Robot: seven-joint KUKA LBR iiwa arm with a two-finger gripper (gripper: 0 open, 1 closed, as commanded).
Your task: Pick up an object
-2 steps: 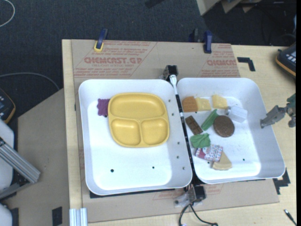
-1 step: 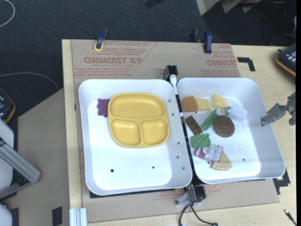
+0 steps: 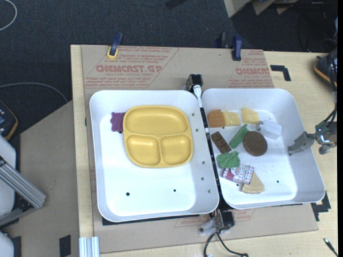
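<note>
On the counter [image 3: 86,79], the left bin [image 3: 107,197] carried a yellow divided tray [image 3: 158,135] lying flat, its upper left edge covering part of a purple item [image 3: 116,121], which would have made that piece awkward to reach. The right bin [image 3: 300,181] held the likelier targets for a pick, bunched toward its left half: a brown block [image 3: 216,118], a pale yellow piece [image 3: 250,115], a dark brown bar [image 3: 220,142], a green strip [image 3: 238,136], a round brown disc [image 3: 255,143], a green leaf-like piece [image 3: 228,159], a printed packet [image 3: 243,173] and a tan wedge [image 3: 254,184]. They lay touching or overlapping, so a clean grasp probably called for one at the fringe, such as the disc or the wedge. The pincer [image 3: 298,143] sat near the bin's right wall, apart from the pile, with nothing visibly between its fingers; how far it was open could not be told at this size.
</note>
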